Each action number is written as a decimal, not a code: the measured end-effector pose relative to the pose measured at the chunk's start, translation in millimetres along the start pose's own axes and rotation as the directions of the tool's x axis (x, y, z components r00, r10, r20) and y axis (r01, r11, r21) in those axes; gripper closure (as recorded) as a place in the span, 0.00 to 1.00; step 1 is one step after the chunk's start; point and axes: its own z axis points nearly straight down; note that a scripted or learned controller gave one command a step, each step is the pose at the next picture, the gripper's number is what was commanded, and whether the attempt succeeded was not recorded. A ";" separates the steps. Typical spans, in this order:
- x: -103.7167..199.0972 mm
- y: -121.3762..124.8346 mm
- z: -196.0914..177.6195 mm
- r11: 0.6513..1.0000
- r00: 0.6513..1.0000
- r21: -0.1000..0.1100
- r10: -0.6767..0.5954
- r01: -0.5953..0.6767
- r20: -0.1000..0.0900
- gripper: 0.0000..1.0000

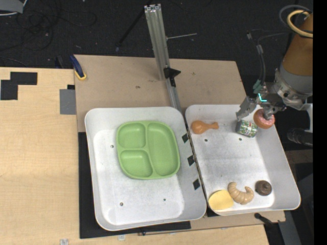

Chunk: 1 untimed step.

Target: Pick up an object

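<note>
Hovering at the right bin's (286, 157) upper right, the gripper (254, 109) is spreading its fingers apart above the small green can (247, 128); it should be centring before descending.

The green three-part plate (148, 150) looks like smooth, matt plastic. The two shallow white bins (104, 198) look like hard plastic with a dull, speckled floor. The pale bench top (36, 152) looks like light wood, and the brown board (204, 83) behind the bins looks flat and matt. The tall grey post (157, 40) looks like ridged metal. The small green can (247, 128) has a shiny side. The round brown doughnut (263, 188) looks dull.
</note>
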 end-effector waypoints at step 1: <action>0.0 0.5 -1.1 1.000 1.000 -0.002 0.000 0.000 0.000 0.00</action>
